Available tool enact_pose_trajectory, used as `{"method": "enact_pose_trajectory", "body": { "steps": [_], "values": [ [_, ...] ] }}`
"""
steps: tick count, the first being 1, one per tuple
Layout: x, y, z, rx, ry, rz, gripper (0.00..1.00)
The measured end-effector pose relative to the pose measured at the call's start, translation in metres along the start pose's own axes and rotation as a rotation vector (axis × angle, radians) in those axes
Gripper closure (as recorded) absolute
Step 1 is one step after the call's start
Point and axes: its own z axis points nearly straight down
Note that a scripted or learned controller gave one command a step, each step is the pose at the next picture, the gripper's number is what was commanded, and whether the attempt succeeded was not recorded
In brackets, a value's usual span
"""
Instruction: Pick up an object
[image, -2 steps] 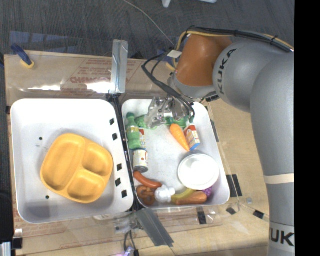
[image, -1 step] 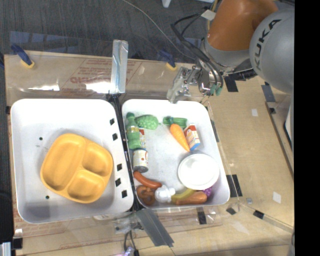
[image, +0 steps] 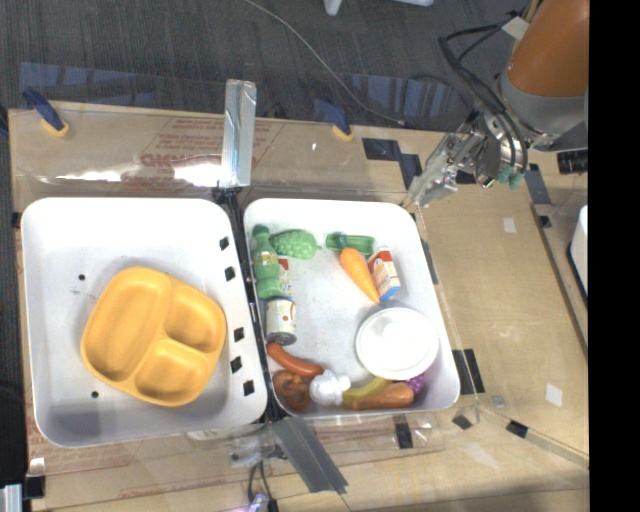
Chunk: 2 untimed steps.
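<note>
Grey arm's jaws above right bin's (image: 432, 290) far right corner, holding nothing; spread or pressed together unclear

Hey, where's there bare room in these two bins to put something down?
In the left bin, bare floor rings the yellow divided plate, widest along the far wall. In the right bin, one open patch lies between the can, the carrot and the white bowl. Its near edge is crowded.
</note>
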Motion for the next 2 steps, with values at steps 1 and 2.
{"method": "enact_pose_trajectory", "body": {
  "steps": [1, 2],
  "values": [
    [0.039, 0.032, 0.187, -0.001, 0.016, 0.072, 1.0],
    [0.021, 0.035, 0.035, -0.002, -0.004, 0.297, 1.0]
  ]
}}
